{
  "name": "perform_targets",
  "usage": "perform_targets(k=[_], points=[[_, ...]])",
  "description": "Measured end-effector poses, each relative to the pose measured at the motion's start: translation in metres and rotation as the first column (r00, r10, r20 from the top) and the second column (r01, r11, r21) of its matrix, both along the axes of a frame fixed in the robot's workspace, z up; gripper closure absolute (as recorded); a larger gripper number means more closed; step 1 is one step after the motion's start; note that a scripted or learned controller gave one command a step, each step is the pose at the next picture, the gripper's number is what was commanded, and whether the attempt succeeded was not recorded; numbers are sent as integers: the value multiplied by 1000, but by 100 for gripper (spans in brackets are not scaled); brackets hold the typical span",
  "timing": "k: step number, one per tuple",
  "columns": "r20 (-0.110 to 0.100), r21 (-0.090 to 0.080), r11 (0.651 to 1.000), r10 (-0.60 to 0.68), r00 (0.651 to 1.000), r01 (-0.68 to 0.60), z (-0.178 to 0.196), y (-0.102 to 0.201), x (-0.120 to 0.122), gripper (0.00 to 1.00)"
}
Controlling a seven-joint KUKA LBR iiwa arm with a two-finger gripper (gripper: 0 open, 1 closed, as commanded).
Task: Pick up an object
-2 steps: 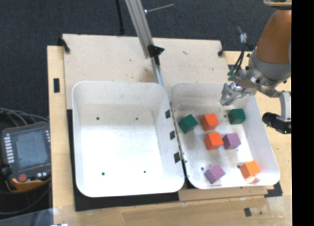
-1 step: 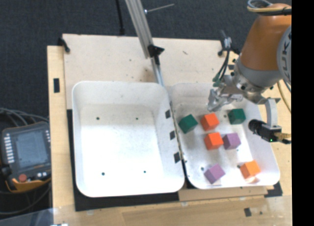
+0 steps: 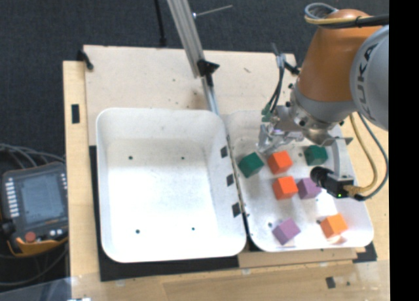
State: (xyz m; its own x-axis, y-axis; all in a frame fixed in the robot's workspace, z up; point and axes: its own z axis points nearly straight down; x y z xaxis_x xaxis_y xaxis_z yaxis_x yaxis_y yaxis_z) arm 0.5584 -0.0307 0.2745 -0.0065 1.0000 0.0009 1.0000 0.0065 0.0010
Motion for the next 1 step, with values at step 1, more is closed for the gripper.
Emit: perform_targets(k=[1], points=[[-1,1,1000,0,1000,0,0,50,-12,100]])
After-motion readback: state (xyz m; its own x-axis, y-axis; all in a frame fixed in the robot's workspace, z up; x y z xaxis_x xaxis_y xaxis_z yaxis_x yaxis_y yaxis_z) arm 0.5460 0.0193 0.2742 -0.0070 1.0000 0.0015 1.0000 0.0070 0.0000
